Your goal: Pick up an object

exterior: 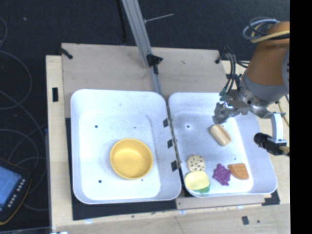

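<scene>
My hand [223,115] over the right bin [253,130], just above the tan bread roll [220,134] (touching or not, unclear), finger spread impossible to tell.

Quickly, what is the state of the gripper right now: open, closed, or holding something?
Gripper: cannot be told; it sits just above the tan bread roll in the right bin, and nothing visibly sits in it.

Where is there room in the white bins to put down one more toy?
The left bin has bare floor all around the yellow bowl. In the right bin, the back left patch is free, beside the gripper. Its front is crowded: bread roll, cookie, grapes, orange wedge and yellow-green piece.
</scene>
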